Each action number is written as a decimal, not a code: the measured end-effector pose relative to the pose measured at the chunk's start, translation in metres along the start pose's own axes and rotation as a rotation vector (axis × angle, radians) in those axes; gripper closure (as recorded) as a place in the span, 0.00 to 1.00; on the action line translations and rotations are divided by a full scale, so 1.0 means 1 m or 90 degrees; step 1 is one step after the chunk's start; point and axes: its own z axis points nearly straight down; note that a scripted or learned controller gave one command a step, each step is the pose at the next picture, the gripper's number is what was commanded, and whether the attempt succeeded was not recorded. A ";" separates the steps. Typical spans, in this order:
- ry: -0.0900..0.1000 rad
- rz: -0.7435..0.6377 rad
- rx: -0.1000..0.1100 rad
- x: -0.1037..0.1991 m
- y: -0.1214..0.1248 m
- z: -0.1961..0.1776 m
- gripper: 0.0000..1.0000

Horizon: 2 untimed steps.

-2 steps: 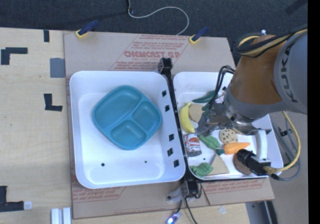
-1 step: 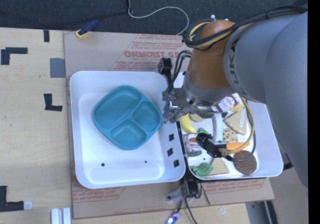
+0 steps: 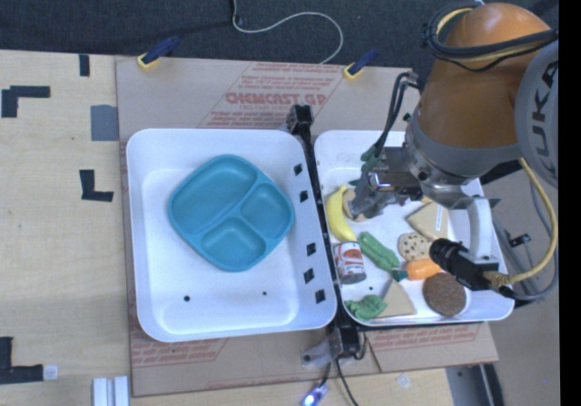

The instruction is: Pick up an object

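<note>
Two white bins sit side by side on a cardboard sheet (image 3: 272, 95) laid over the bench. The left bin (image 3: 145, 213) holds a blue divided plate (image 3: 231, 212) with three compartments, lying flat near its middle, turned at an angle.

The right bin (image 3: 490, 309) holds a scatter of toy food. A yellow banana (image 3: 339, 215) lies along its left wall. Just right of it is a green pod-shaped piece (image 3: 379, 252). A small can with a red label (image 3: 350, 262) sits near the banana's near end. A green leafy piece (image 3: 368, 307) lies at the near-left corner, touching a pale wedge (image 3: 398, 300). An orange carrot-like piece (image 3: 420, 269) is just beside a spotted cookie (image 3: 411, 245). A brown round patty (image 3: 445, 294) sits near the near-right corner. A tan slice (image 3: 425, 216) lies partly under the arm.

The arm (image 3: 481, 77) reaches in from the right and hangs over the right bin's far half. The gripper (image 3: 370, 198) points left, just right of the banana's far end. Can't tell whether it is spread or pinched; nothing is visibly held.

A white cable (image 3: 272, 27) loops across the dark floor at the far side.
</note>
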 end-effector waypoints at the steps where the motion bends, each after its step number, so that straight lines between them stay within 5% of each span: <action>1: -0.002 0.003 0.007 -0.058 0.000 0.037 1.00; 2: 0.001 -0.005 0.009 0.003 0.003 0.085 1.00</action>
